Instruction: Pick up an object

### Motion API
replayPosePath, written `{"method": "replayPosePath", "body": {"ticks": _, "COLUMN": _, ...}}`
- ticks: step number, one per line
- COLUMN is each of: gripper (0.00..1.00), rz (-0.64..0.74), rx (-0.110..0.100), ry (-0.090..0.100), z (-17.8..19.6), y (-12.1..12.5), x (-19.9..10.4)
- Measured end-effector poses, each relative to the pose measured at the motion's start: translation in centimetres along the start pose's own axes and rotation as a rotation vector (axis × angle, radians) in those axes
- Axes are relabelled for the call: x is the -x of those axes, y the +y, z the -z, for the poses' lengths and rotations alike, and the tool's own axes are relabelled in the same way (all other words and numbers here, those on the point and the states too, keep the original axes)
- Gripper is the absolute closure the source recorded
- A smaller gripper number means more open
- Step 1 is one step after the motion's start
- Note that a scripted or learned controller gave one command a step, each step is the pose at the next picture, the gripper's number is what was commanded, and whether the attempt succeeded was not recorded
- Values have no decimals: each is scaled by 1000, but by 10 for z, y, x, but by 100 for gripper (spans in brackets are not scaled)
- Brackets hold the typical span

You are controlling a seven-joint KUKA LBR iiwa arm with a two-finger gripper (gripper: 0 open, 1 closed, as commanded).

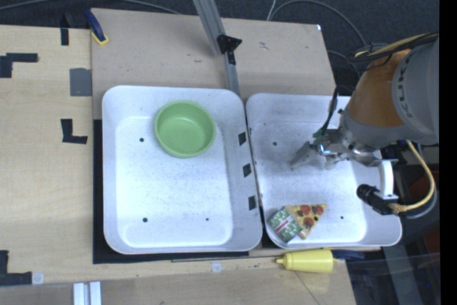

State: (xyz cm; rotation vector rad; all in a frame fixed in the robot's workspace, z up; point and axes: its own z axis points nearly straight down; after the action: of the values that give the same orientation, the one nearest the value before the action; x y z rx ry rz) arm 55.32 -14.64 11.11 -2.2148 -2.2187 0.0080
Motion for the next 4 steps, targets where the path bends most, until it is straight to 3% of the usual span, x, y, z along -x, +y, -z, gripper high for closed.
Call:
{"method": "replayPosePath", "body": {"ticks": 1, "gripper": 100, "rz": 1, "rx": 4, "ry": 0, "z": 14, "y": 1, "x": 0}}
{"method": "replayPosePath", "body": {"ticks": 3, "gripper": 100, "rz": 0, "rx": 14, "ry": -3, "z": 139, "y": -1, "x": -2}}
{"method": "replayPosePath", "body": {"ticks": 4, "gripper": 100, "rz": 0, "rx": 9, "ry": -1, "z": 155, "y": -1, "x": -2}}
